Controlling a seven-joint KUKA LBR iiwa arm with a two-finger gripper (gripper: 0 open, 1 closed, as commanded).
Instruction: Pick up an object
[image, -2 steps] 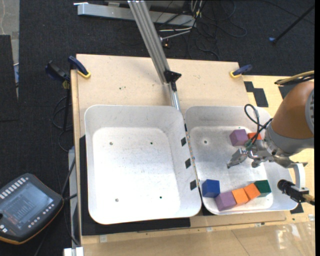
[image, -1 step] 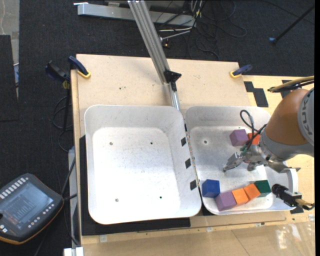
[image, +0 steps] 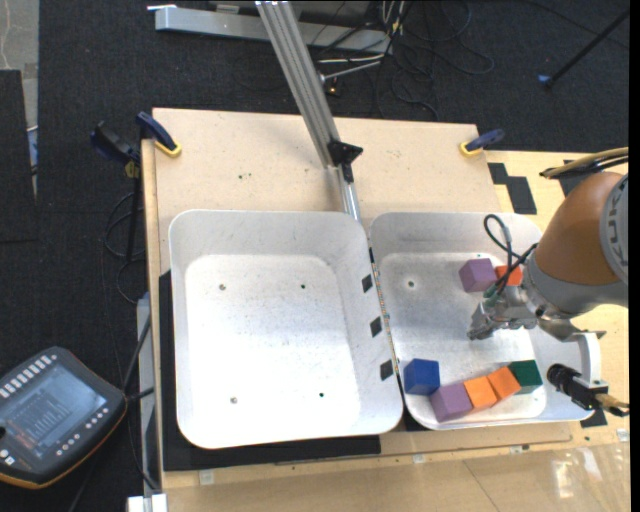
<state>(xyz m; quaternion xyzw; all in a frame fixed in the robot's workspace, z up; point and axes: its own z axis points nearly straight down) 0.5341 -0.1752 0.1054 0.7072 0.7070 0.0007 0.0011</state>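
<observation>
The right bin holds several blocks. A purple block lies near its back right, with a bit of an orange block just right of it, partly hidden by the arm. Along the front edge sit a blue block, a purple block, an orange block and a green block. My gripper hangs low over the middle right of this bin, just in front of the back purple block. Nothing shows between its fingers.
The left bin lies beside the right one. A slanted metal pole runs from the top down to the bins' shared back edge. Clamps sit at the board's back corners. A teach pendant lies at the lower left.
</observation>
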